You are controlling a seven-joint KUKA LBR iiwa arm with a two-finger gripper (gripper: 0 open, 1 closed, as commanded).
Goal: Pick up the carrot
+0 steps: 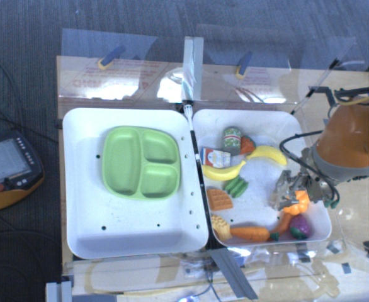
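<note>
Carrot lay along the front edge of the right bin, beside a purple vegetable. Gripper hung over an orange piece, well right of it; finger state unreadable. Approach step, apparently; next move needs shifting left and forward.

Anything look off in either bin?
Nothing spilled or damaged. One oddity: the gripper sits over a small orange piece near the right bin's right wall, while the carrot lies apart, along the front wall.
</note>
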